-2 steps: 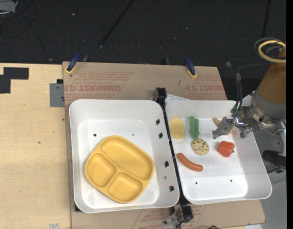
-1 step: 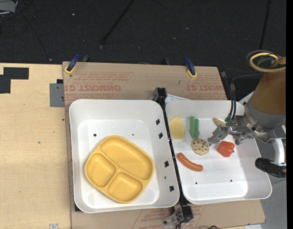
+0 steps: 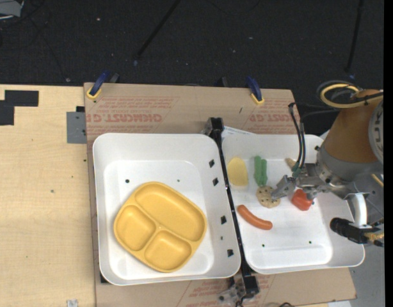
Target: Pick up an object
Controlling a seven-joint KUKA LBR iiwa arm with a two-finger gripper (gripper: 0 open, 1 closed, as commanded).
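Camera view: gripper hangs over the right bin by the cookie and tomato (can't tell its state); hot dog nearby.

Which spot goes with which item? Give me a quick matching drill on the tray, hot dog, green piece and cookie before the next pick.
Things:
1. yellow divided tray
2. hot dog
3. green piece
4. cookie

Places:
A. right bin, just right of the pale yellow item
B. left bin
C. right bin, lowest of the food items in the view
D. right bin, just left of the gripper

Pairs: 1-B, 2-C, 3-A, 4-D
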